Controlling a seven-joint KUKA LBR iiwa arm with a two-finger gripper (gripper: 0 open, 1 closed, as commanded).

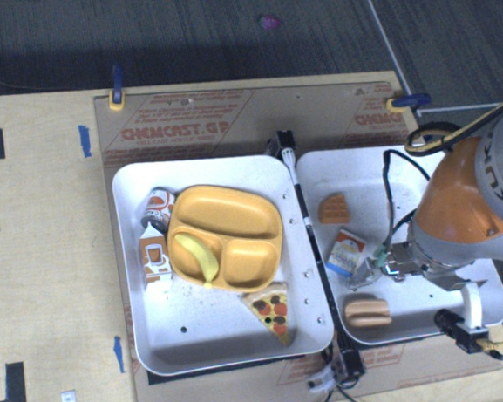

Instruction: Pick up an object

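The small packet (pixel 345 255) lies in the right bin (pixel 497 310), centre-right of the frame, beside the gripper (pixel 381 261). It looks light, crinkly, perhaps slippery; take it across its narrow middle. Gripper state: I cannot tell.

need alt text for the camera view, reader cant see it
A grey and orange robot arm reaches from the right over the right white bin, which holds a hot dog, a small packet and a toast-like piece. The left bin holds a yellow divided tray, a banana and a pizza slice.
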